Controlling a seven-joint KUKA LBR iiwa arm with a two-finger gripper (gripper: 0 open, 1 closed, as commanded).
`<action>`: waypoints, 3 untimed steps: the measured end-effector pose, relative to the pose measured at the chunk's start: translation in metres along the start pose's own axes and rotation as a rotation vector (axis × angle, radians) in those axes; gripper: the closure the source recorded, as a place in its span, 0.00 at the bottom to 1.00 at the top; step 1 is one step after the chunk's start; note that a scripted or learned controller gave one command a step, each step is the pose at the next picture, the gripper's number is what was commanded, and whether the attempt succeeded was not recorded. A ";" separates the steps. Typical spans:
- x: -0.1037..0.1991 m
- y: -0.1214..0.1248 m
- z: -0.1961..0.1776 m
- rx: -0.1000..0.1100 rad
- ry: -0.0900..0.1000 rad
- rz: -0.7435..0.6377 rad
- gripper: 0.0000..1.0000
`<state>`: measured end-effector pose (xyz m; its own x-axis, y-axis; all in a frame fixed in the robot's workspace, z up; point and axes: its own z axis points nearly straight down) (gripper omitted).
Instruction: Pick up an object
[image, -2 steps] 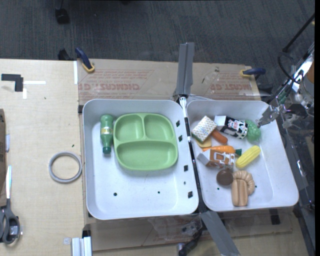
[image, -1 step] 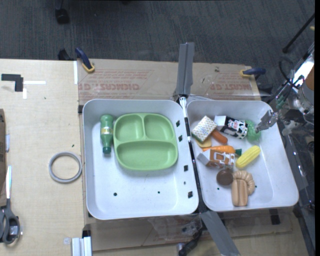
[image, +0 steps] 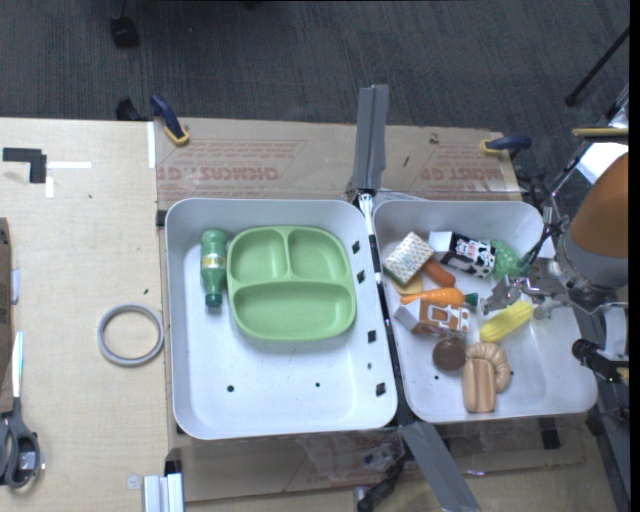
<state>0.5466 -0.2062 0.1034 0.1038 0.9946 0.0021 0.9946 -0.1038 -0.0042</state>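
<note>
Here the end effector (image: 512, 293) is hanging low in the right bin (image: 560, 395), just beside the toy corn (image: 507, 321); grip state unclear. A carrot (image: 444, 297) is lying nearby.

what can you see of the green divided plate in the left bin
The green divided plate is a pale green, plastic-looking tray with rounded corners and three compartments: two small ones at the far side and one wide one nearer the camera. It lies flat in the left bin, with nothing in its compartments. A green bottle lies beside its left edge.
</note>
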 end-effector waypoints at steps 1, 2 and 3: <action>-0.003 -0.015 0.011 -0.003 0.001 -0.216 0.00; -0.004 -0.015 0.002 -0.005 -0.001 -0.212 1.00; 0.069 -0.009 -0.096 -0.003 -0.003 -0.160 1.00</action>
